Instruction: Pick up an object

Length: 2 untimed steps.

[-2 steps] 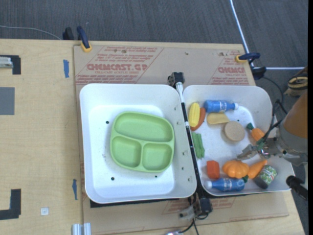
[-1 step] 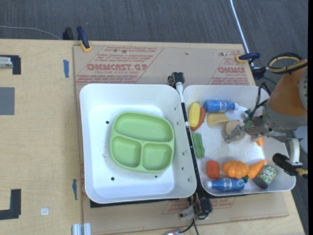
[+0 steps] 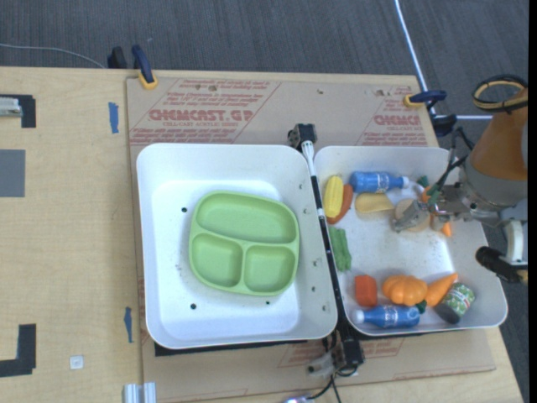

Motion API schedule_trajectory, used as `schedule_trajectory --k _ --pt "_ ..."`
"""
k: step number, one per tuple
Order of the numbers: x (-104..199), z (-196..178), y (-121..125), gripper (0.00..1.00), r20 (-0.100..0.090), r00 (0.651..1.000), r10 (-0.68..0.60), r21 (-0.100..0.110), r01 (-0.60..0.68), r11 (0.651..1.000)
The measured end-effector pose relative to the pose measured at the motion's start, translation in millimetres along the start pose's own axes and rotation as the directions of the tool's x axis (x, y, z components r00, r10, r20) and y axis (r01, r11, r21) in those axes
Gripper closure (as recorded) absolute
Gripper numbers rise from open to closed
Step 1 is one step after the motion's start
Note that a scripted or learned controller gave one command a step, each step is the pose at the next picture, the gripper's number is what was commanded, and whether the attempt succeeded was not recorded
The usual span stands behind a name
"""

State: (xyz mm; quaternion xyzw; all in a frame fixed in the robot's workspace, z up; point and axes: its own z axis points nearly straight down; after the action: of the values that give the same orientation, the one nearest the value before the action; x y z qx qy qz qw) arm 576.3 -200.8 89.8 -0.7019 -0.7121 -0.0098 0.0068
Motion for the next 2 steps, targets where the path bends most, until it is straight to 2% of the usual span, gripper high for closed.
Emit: schedule_trajectory --k 1,2 --pt "-4.7 0.6 28.5 0.0 -0.013 1.0 0.004 0.022 -0.004 1.0" --pt "-5.3 0.6 15.5 0.0 -0.007 1.0 -0.004 -0.002 0.004 1.0"
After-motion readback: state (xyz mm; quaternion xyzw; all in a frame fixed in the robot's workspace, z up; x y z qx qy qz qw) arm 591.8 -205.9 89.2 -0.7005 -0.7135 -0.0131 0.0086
